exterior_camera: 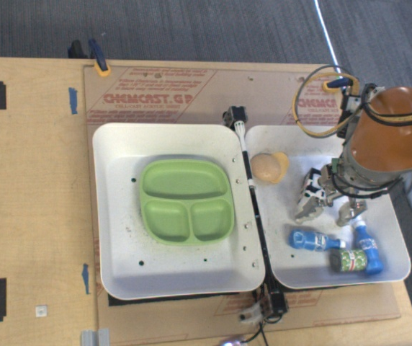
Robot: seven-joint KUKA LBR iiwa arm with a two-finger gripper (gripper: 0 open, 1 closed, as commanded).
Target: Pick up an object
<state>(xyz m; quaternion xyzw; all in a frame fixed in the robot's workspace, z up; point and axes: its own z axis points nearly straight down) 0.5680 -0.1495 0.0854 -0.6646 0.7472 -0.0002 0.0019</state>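
End effector (328, 211) fingers spread, grasping nothing, blue bottle (314, 241) just below it

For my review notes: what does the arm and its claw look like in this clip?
The arm reads as a broad orange band over a grey wrist section. Yellow and dark cables loop off its upper left side, with a small blue-and-orange fitting where they attach. Below hangs the claw, with pale metallic fingers and a black-and-white patterned block beside them.

Bare floor of right bin (285, 193) left of hand (330, 209), blue bottles (336, 245) crowding below
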